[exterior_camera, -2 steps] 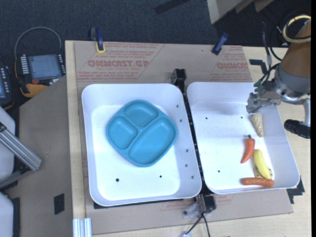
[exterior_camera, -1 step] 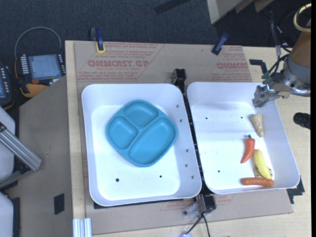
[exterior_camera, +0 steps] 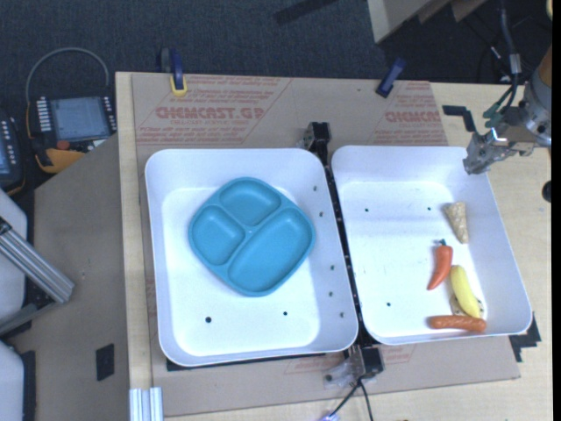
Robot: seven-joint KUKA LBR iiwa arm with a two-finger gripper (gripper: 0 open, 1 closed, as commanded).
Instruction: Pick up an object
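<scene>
Camera view: the gripper hangs over the far right corner of the right bin, at its rim; whether the pincer is spread or pressed together I cannot tell, and nothing shows in it. Candidates lie along the right side of that bin: a beige cone-shaped piece farthest back, then a small red-orange pepper, a yellow banana just beside it, and an orange carrot lying crosswise at the near wall, its end close to the banana. Left bin holds a blue divided plate. Judgement: these look like light toy food, smooth and probably slippery, rounded so they may roll. The cone piece sits nearest the gripper and well apart from the others; take it across its narrow width, mid-length
</scene>
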